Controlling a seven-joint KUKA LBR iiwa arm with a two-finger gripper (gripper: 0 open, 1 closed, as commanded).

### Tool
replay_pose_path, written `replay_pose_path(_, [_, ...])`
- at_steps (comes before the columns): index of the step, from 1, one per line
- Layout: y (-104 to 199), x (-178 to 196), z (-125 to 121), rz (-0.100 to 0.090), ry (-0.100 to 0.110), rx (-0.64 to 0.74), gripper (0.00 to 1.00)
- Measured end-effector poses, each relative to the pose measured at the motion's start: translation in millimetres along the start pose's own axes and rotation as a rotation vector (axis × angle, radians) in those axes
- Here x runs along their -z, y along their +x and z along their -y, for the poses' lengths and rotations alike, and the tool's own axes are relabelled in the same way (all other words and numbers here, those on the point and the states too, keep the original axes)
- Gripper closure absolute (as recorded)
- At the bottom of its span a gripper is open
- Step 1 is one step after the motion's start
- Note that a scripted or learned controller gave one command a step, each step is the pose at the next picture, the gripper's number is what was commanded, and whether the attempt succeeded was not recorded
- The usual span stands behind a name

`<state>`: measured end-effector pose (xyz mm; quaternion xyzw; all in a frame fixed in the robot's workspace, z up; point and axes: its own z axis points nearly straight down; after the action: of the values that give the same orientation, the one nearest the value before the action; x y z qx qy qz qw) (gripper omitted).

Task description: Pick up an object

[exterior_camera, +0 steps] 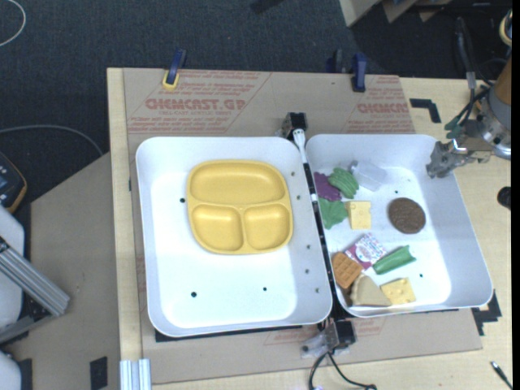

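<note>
claw [439,162] hangs over the upper right rim of the right bin [467,218]; cannot tell its state from here, nothing seen in its grip. candidates lie in that bin: brown cookie [406,215] nearest, yellow cheese square [360,214] and green pepper [394,259] further in. step: approach, pick not yet made. next: move inward over one item, descend, close.

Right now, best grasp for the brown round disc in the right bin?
Probably straight from above, gripper closing across the brown disc on opposite edges. It lies flat and round, so any angle should work, and bare bin floor surrounds it; the yellow square sits well apart.
</note>
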<state>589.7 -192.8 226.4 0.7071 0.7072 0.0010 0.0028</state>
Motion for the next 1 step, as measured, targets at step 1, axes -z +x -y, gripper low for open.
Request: replay_pose_path(1, [49.8,9.8,-4.7,-0.003,0.003,0.006,1.00])
